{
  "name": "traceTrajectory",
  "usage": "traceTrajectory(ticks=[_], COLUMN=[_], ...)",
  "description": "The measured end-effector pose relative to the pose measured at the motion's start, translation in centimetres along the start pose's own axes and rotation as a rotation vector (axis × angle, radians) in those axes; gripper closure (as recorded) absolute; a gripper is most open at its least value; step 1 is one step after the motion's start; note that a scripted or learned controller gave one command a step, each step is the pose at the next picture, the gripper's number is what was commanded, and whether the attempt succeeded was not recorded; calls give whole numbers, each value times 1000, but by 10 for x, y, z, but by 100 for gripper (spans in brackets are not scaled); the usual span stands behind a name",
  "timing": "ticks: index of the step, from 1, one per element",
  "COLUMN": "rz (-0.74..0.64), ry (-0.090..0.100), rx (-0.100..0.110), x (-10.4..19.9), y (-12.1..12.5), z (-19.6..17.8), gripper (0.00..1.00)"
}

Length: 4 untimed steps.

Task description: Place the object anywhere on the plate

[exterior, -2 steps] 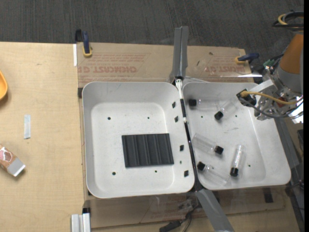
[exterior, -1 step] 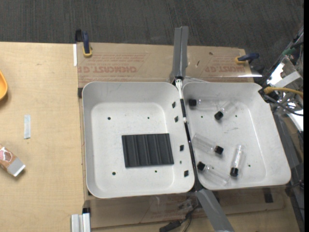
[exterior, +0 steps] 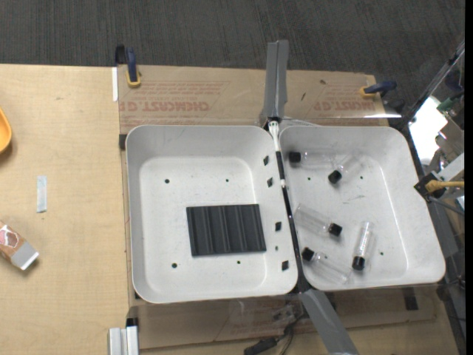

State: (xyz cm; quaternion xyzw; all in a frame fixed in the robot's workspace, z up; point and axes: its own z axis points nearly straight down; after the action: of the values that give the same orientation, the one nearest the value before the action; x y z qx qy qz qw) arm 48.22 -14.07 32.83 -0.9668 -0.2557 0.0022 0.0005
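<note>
— So, where do the objects lie?

— Five clear vials with black caps, all in the right bin (exterior: pixel 417 220). One vial (exterior: pixel 310 157) is near the back left corner, a second (exterior: pixel 344 170) just to its right, tilted. A third (exterior: pixel 318 222) lies toward the middle, a fourth (exterior: pixel 362 244) stands nearly lengthwise near the front, and a fifth (exterior: pixel 319 263) sits at the front left (its glass is hard to make out against the white).

— And the plate?

— The plate (exterior: pixel 225 229) is a dark ribbed rectangle, flat on the floor of the left bin (exterior: pixel 134 198), a little toward the front. Nothing rests on it; every vial is well apart from it, across the wall between the bins.

— How is the claw, open or closed?

— I cannot tell, nor whether it has hold of anything.

— Anything else?

— A blue-and-orange clamp (exterior: pixel 131 66) grips the cardboard sheet (exterior: pixel 192 102) behind the bins.
</note>
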Motion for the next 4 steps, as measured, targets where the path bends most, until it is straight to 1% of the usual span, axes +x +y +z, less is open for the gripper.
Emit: traceTrajectory(ticks=[1, 2, 3, 4], rz=[-130, -251, -434, -601], ry=[-1, 0, 0, -1], rx=[0, -1, -1, -2], x=[10, 31, 45, 63], y=[-27, -63, -88, -119], z=[27, 26, 24, 22], gripper=[100, 100, 100, 100])
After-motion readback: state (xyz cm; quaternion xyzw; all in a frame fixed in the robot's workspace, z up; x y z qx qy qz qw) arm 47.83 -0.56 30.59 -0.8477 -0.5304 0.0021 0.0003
